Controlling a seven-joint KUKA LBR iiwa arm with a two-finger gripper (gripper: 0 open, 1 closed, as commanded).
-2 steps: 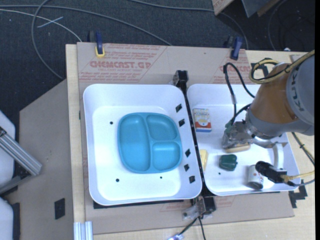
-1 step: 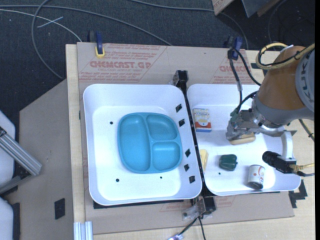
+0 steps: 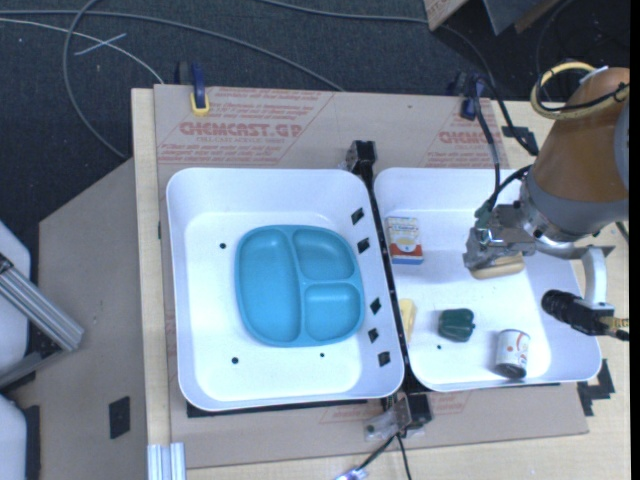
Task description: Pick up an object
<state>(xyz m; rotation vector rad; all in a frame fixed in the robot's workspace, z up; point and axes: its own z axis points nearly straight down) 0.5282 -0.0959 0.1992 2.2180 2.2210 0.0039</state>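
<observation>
My gripper (image 3: 492,252) hangs low over the right bin (image 3: 560,368), near its right side, on the grey arm with the orange band (image 3: 580,158). Right under it lies a tan object (image 3: 504,267), mostly covered by the gripper; whether they touch is unclear. A small white carton (image 3: 405,240) with red and blue print stands at the bin's left. A dark green object (image 3: 457,324) lies near the front middle. A small can (image 3: 512,353) lies at the front right. A yellow piece (image 3: 407,315) rests against the bin's left wall.
The left bin (image 3: 190,268) holds a blue divided plate (image 3: 299,284). A black divider with clips (image 3: 375,258) runs between the bins. Cables (image 3: 575,308) hang at the arm's right. The bench's cardboard top (image 3: 260,123) surrounds both bins.
</observation>
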